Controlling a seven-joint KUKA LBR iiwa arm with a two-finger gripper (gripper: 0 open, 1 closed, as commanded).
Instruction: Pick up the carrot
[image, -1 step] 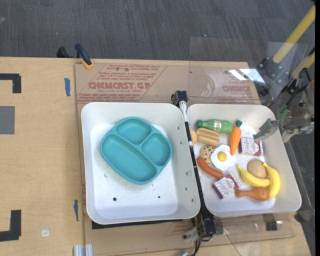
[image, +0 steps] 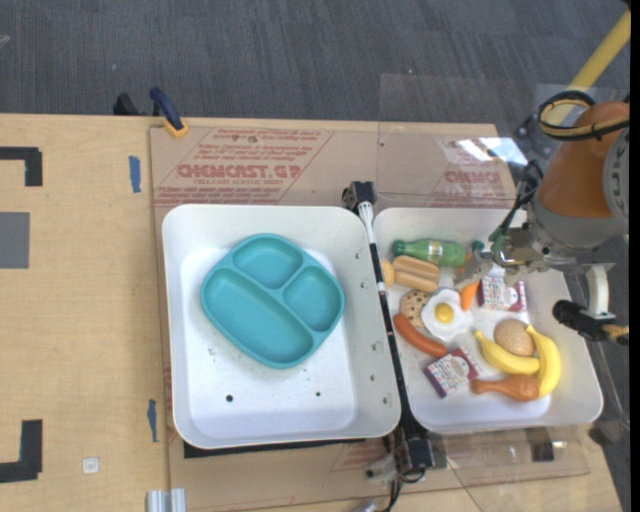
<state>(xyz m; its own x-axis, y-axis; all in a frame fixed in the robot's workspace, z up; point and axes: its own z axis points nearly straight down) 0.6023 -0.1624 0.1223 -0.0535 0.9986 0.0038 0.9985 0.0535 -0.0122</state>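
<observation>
The carrot (image: 468, 296) is a small orange piece in the right bin (image: 585, 400), wedged between the fried egg (image: 444, 315) and a red-and-white snack packet (image: 497, 292). My gripper (image: 498, 252) hangs at the end of the grey arm with the orange band (image: 585, 170), over the bin's back part. It sits just above and to the right of the carrot, close to the green bottle (image: 432, 250). From this angle the carrot is partly hidden by its neighbours.
The right bin also holds a hot dog (image: 415, 272), cookie (image: 411, 300), red sausage (image: 420, 337), banana (image: 525, 360), brown egg (image: 513, 336), orange-brown drumstick (image: 508, 388) and another packet (image: 448, 373). A teal divided plate (image: 272, 298) lies in the left bin (image: 200, 400).
</observation>
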